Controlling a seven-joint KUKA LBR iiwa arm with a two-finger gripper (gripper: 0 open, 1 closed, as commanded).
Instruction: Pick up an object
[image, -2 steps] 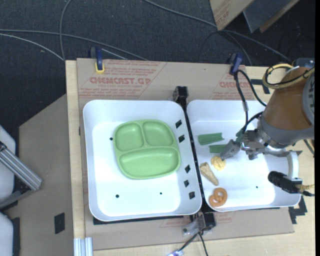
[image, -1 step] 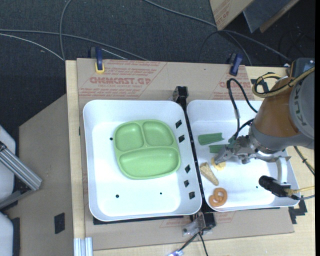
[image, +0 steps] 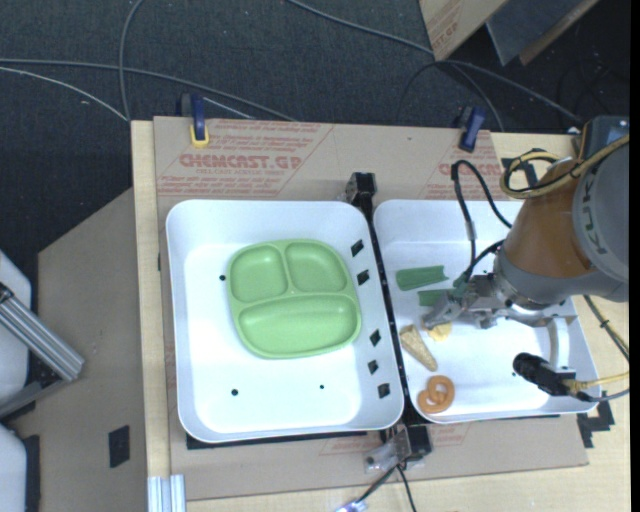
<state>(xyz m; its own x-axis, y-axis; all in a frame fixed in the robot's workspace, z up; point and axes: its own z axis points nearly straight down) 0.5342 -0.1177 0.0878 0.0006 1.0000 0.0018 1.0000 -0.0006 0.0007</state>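
In the right bin (image: 480, 400), the claw (image: 447, 318), its opening impossible to tell, hangs just above a pale banana-like piece (image: 419, 348) lying slantwise below-left of it.

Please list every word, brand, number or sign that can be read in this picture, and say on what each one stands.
"CHEMCAST GP": red print on the brown board under the bins, top left; the last letters are unsure.
A second red print on the board, top right behind the right bin: too blurred and cut off to read.
Smaller red lines under both prints: too small to read.
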